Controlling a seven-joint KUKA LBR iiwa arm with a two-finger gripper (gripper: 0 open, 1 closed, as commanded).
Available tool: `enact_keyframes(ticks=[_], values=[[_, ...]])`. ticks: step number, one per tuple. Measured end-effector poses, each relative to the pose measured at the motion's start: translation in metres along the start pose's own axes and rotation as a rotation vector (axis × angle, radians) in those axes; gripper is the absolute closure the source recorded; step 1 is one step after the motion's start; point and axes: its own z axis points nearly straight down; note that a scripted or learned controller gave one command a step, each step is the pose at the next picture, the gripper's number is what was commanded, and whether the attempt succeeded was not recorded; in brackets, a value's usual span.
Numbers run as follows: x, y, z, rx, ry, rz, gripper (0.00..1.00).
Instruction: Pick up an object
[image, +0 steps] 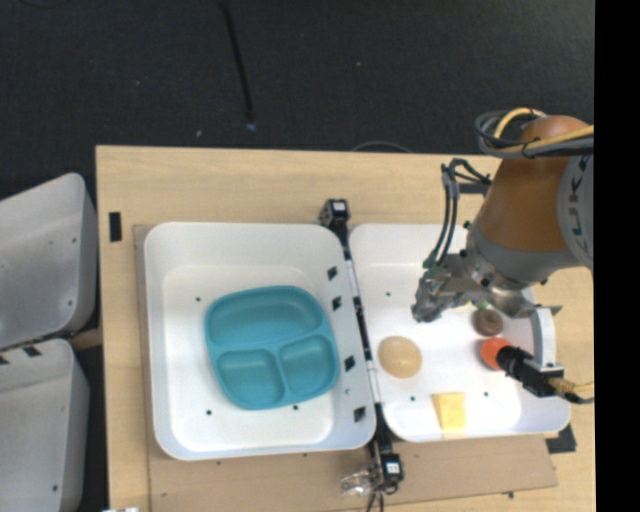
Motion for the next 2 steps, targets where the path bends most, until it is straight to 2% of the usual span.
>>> enact_keyframes(ticks=[1,2], values=[[0.051,0.018,0.01,0.0,-0.001,0.0,1.0],[0.106,0.029,-0.001,0.001,0.0,0.0,1.0]])
